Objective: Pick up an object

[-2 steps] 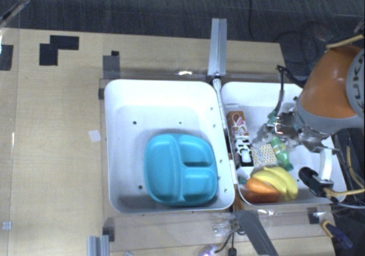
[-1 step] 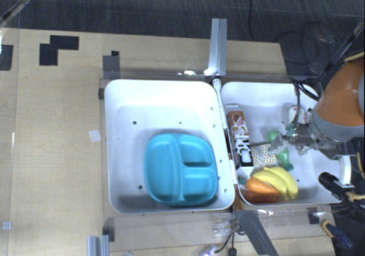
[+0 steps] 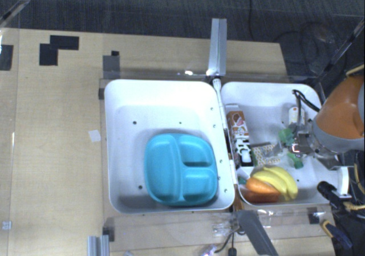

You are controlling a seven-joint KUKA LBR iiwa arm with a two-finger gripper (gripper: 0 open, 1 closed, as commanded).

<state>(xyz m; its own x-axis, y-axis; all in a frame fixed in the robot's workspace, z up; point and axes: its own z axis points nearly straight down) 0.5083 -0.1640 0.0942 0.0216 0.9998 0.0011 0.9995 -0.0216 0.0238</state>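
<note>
Gripper (image 3: 295,147) sits low in the right bin (image 3: 259,98); can't tell its state. Bananas (image 3: 278,180) lie just off at 7 o'clock, long axis running 10-to-4.

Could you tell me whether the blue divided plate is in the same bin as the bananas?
No, the blue divided plate lies in the left bin; the bananas are in the right bin.

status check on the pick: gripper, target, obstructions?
Gripper low in the right white bin, over a small green object; grasp unconfirmed. Yellow banana bunch and orange carrot-shaped toy close beside.
</note>
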